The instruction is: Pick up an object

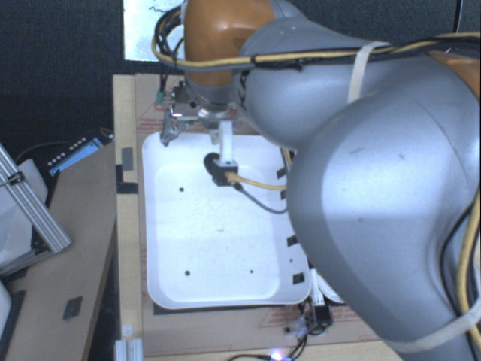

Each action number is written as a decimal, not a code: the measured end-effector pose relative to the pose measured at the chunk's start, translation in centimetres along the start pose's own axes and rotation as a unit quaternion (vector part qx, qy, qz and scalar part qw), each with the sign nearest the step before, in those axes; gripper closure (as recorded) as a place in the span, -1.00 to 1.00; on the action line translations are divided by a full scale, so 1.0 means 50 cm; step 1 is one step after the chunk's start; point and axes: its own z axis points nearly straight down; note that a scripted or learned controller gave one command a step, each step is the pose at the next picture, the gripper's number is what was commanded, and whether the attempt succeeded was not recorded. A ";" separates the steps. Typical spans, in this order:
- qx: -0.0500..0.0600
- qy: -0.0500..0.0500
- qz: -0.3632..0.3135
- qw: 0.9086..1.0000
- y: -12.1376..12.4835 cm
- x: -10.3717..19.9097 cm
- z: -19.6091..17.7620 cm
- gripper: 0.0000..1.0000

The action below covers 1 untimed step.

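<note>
My gripper (170,128) hangs over the far left corner of the left white bin (169,277), close to its back rim. The orange band (225,21) and the wrist stand right above it. The bin floor (218,232) in front of the gripper shows plain white with a few small dark dots. The grey arm (376,186) covers the whole right side of the view, and the right bin is hidden behind it.
A wooden bench edge (126,201) runs along the left bin's left side. Further left lie an aluminium rail (34,209) and a blue and black device (75,155). Black clips (294,241) sit on the bin's right rim.
</note>
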 end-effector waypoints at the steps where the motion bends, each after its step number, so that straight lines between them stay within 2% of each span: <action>1: 0.006 -0.004 0.006 1.000 -0.006 -0.078 0.247 -1.00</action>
